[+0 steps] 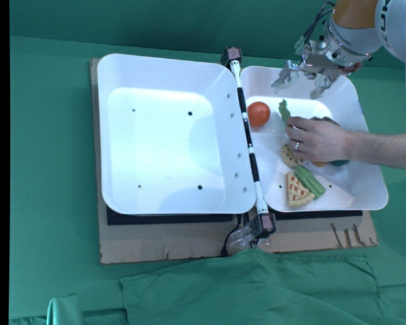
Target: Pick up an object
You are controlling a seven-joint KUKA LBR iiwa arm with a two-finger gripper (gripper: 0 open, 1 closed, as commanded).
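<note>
Rightward, bin (365, 181) with tomato (258, 113), waffle (296, 191).

text: "KUKA" lettering, partly cut off | on: grey arm (398, 12), upper right

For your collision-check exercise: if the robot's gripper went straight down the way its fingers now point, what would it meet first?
The gripper hangs open over the right bin's far end. Straight down it probably meets bare bin floor, just beyond the person's hand and the green vegetable; depth is uncertain.

Human hand (321, 141) blocks right bin (365, 181) items; left bin (122, 73) open.
</note>
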